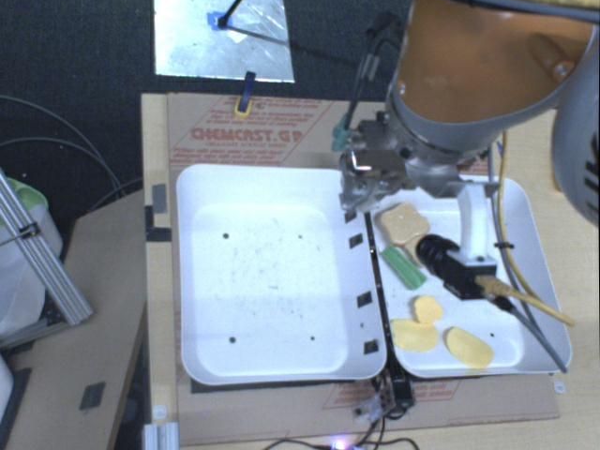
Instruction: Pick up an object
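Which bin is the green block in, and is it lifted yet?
Right bin. The green block lies flat on the floor beside the tan piece, not lifted; the gripper sits above near the divider.

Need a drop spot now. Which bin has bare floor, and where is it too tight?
The left bin has bare floor from wall to wall. The right bin is crowded: tan piece, green piece and three yellow pieces sit near the divider and front wall, with the gripper over its back corner.
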`<state>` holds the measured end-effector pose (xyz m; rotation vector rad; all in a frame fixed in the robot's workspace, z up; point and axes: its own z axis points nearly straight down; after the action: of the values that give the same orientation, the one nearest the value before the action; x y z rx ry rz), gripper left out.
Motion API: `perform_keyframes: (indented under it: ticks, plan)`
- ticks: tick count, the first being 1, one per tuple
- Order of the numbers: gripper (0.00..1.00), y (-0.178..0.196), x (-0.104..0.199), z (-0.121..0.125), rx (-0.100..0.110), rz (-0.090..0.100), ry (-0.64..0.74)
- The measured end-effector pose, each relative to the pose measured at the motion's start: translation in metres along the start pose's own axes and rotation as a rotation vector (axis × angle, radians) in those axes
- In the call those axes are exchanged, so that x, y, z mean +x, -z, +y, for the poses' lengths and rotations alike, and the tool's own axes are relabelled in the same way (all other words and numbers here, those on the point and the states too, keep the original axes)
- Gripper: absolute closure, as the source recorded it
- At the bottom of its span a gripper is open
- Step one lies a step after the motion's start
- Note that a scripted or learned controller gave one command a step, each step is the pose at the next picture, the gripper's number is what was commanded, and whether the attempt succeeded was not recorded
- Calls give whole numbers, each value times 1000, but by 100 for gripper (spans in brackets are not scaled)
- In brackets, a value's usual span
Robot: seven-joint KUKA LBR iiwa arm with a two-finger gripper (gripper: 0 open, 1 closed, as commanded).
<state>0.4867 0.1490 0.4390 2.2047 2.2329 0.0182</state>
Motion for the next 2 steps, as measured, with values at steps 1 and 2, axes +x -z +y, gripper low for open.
perform_keyframes:
  ticks: [1, 2]
  plan:
    - [100, -31, -92, -1, 9, -7, -20]
    - [100, -7, -12, 0, 6, -3, -2]
